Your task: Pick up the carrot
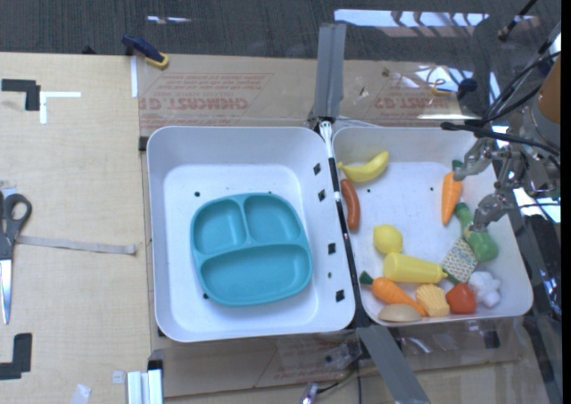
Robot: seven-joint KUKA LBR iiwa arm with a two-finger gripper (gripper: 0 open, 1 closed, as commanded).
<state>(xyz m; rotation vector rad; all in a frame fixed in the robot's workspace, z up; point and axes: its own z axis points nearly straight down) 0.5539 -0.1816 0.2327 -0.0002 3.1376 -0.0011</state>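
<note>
Approach phase, no grasp yet. The gripper (486, 186) sits at the right wall of the right bin (406, 140), just right of the carrot (451, 198); fingers look spread apart with nothing between them, though the metal blurs into the cables there so I'm not fully sure. The carrot stands roughly upright in the bin's upper right, green top toward the gripper's upper finger, clear of the other items. Note a second carrot (387, 289) below and left of it, at the bin's front edge beside the corn cob (413, 267); either fits the task, but the upper one is nearer. Next move: shift left to straddle the carrot across its narrow axis, drop, close. Also in that bin, taken from the carrot: banana (366, 166) and sausage (351, 204) to the left, lemon (387, 237) lower left, tomato (461, 297) below. Left bin (169, 242) holds a teal divided plate (252, 248). Scissors (11, 242) lie on the desk (71, 304), far left.
</note>
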